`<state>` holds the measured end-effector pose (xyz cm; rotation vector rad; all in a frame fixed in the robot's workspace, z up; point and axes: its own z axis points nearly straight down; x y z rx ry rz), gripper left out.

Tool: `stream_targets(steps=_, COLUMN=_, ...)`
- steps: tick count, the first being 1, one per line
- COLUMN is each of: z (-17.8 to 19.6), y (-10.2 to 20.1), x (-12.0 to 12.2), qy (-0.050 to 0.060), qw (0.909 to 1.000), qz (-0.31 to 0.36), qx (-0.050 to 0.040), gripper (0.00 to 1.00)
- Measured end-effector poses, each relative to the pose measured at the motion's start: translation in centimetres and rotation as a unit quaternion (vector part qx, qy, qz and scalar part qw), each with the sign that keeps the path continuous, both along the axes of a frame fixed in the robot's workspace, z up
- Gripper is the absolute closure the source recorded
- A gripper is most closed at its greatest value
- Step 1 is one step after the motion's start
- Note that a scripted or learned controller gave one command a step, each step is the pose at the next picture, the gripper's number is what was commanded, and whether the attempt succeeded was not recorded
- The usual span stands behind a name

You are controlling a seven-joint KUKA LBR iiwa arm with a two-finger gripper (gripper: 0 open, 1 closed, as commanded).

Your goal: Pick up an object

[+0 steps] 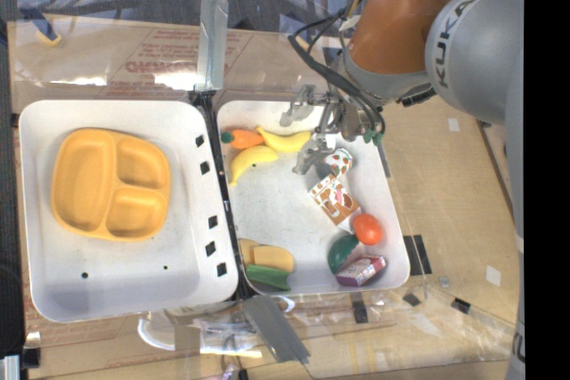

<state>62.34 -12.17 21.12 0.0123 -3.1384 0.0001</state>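
The tool (313, 138) hangs over the banana (283, 139); its finger state seems unreadable.

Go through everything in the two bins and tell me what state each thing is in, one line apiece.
Yellow divided plate: upright in the left bin.
Bananas: lying near the right bin's far wall.
Patterned carton: lying flat mid-bin.
Orange ball: resting by the right wall.
Gripper: low over the right bin's far end.

A yellow divided tray (110, 183) sits in a white bin (53, 280); bananas (267, 147) are yellow, the tomato (367, 229) orange-red.
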Motion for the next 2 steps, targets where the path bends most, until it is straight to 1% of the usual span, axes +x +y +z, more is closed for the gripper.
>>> stream_targets(steps=1, z=-5.5, y=-8.2, x=-2.5, qy=0.002, qw=0.9990, qz=0.044, qx=0.0006, gripper=0.00)
stream_targets(steps=2, z=-12.0, y=-7.5, x=-9.6, qy=-0.002, qw=0.9996, qz=-0.028, qx=0.0003, gripper=0.00)
